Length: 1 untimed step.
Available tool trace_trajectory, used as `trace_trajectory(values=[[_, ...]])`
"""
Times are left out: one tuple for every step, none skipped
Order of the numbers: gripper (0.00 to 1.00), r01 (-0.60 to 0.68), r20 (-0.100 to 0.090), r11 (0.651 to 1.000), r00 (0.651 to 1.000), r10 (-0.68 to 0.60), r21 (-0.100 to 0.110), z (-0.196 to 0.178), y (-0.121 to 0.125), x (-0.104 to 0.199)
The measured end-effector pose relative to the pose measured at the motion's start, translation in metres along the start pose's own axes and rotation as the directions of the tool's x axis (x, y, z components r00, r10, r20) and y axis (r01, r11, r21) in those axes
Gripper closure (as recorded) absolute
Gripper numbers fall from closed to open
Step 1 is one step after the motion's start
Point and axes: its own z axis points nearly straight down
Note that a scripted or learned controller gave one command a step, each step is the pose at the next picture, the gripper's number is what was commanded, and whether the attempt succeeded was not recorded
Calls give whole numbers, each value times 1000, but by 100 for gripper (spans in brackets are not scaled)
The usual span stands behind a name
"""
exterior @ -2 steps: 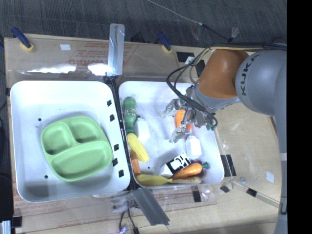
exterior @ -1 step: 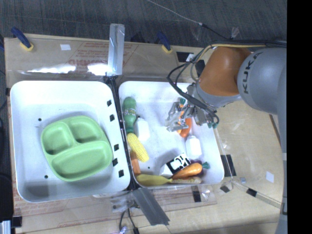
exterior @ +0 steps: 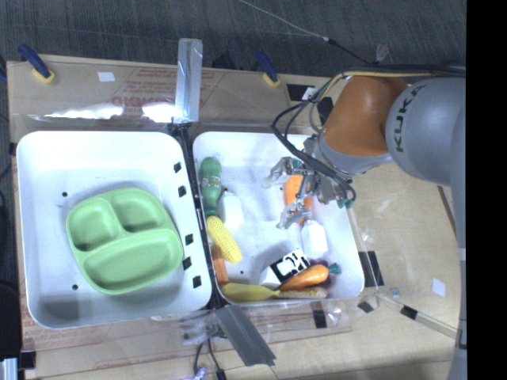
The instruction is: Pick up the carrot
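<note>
My gripper [exterior: 290,194] hangs low in the right bin [exterior: 253,145], open, its two metal fingers [exterior: 277,170] spread apart. A small orange carrot [exterior: 294,187] lies between them on the bin floor, partly covered by the wrist. I cannot tell if the fingers touch it. A second, larger carrot [exterior: 306,276] with a green top rests near the bin's front wall, well below the gripper.
The right bin also holds a green cucumber [exterior: 210,178], a corn cob [exterior: 223,239], a yellow banana [exterior: 247,292], a white bottle [exterior: 314,238] and a black-and-white block [exterior: 289,264]. A green divided plate [exterior: 123,239] sits in the left bin [exterior: 32,212].
</note>
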Motion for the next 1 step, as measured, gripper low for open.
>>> trace_trajectory(values=[[100, 5, 5, 1000, 1000, -5, 2, -11, 1, -2]])
